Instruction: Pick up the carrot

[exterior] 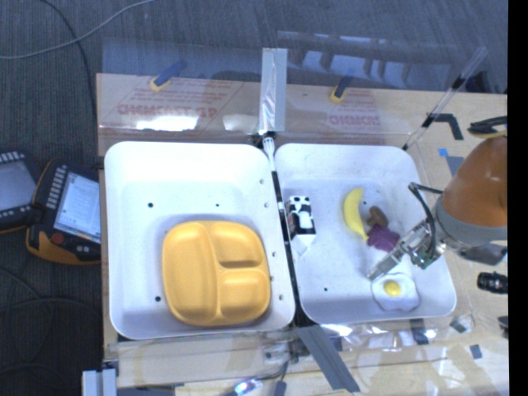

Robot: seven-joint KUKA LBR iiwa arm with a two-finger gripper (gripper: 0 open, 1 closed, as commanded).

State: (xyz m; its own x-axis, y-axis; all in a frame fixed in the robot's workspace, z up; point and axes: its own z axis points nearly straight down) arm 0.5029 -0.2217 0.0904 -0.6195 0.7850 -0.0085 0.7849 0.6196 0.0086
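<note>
Fingers (381, 268) hover between purple toy (382, 238) and fried egg (394, 288); open or closed, I cannot tell

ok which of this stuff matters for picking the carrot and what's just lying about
Job: gripper, right bin, brown piece beside the banana (maybe the carrot, too small to tell).
Lying about: banana, purple piece, fried egg, black-and-white toy, yellow tray in the left bin.

We count two white bins (124, 221), one yellow divided tray (216, 271), one banana (355, 211), one fried egg (394, 289), one purple item (383, 238), one black-and-white toy (302, 214).
</note>
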